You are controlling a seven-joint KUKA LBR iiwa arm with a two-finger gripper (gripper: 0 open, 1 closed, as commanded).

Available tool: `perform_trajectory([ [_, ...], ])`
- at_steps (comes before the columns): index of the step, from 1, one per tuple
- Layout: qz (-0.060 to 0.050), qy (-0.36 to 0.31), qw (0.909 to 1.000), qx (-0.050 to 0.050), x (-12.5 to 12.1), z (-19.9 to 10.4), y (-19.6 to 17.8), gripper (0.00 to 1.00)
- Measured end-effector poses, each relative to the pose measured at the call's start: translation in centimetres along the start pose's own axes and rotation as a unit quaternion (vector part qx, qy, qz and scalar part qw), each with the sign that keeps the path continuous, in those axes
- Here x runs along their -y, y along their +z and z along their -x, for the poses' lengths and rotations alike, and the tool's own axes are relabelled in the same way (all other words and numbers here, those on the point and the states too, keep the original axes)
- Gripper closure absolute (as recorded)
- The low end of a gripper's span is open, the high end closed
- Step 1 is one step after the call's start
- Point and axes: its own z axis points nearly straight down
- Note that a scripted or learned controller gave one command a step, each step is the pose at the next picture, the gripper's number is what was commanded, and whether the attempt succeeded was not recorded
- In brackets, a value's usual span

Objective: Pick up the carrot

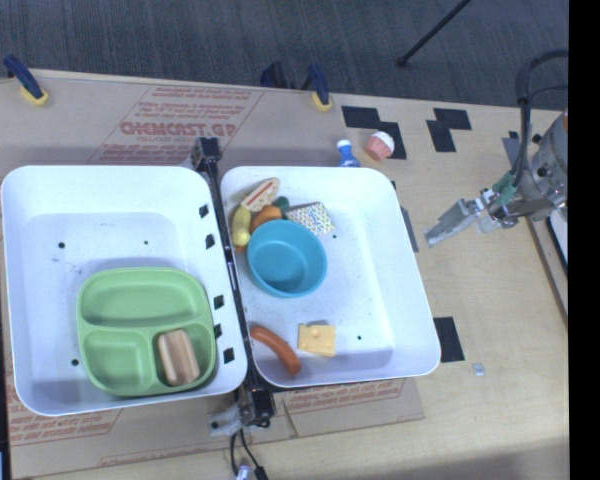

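The gripper (450, 226) is hanging over the bare bench (490, 308), to the right of the right bin (405, 268) and clear of its rim. Its grey fingers (458, 220) are pointing left toward that bin; whether they are parted or pressed together cannot be told from this angle, and nothing is showing between them. The arm (540, 183) is entering from the right edge of the view.

The carrot (269, 214) is lying in the far left corner of the right bin, well apart from the gripper. It is showing as a small orange shape wedged among other toy foods: a hot dog in a bun (259, 192) just behind it, a yellow banana-like piece (241, 227) to its left, and a speckled flat packet (311, 217) to its right. The blue bowl (286, 258) is sitting upright just in front of this cluster, touching or nearly touching it.

Nearer the front of the same bin, a red-orange sausage (275, 348) is lying at a slant beside a yellow cheese wedge (316, 340).

The left bin (40, 268) is holding a green divided tray (140, 333), with a bread-coloured roll (177, 357) resting in its front right compartment.

Beyond the right bin, a small blue-and-white bottle (347, 153) and a pink object (380, 145) are lying on the bench.
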Motion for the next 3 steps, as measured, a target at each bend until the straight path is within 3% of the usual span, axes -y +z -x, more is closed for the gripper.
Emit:
perform_trajectory([
  [1, -0.008, 0.030, 0.9995, -0.007, -0.8, -5.5, 12.5, 0.00],
  [2, -0.002, -0.136, 0.9907, -0.003, -1.6, -8.8, 7.6, 0.00],
  [3, -0.003, -0.215, 0.9765, -0.006, -1.9, -11.5, 11.6, 0.00],
])
